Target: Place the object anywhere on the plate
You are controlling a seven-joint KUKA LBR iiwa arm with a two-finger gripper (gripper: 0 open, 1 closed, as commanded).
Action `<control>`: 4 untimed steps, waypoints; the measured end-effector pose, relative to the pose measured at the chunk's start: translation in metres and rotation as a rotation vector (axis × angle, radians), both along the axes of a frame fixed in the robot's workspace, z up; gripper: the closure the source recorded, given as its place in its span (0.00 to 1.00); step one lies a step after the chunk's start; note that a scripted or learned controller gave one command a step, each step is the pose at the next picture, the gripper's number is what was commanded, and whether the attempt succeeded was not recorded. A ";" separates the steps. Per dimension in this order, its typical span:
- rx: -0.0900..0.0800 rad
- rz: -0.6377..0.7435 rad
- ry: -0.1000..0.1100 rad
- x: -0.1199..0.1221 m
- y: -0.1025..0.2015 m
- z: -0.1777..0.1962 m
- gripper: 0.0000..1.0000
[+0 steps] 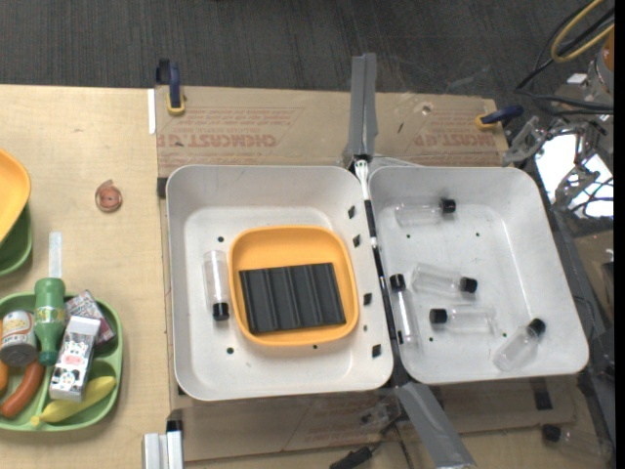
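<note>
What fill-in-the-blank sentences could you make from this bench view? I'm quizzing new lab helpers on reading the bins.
1. The orange plate sits in the ____ bin.
2. The ridged insert lying on the plate is ____ in colour.
3. One clear vial lies beside the plate, on the plate's ____ side in the camera view.
4. The vials in the right bin have ____ caps.

Missing words: left; black; left; black

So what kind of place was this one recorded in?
Probably a robotics lab bench: two white bins clamped over cardboard, clear vials with black caps, and a tray of toy food at the side.
</note>
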State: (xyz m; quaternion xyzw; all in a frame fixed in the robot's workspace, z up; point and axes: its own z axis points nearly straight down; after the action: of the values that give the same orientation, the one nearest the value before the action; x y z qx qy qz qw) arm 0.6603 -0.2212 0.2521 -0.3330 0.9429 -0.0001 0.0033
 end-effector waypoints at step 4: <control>-0.002 0.971 0.000 0.000 0.001 -0.019 0.00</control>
State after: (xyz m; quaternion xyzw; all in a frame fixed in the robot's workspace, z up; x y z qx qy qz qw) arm 0.6599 -0.2201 0.2335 -0.7347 0.6784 0.0008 0.0025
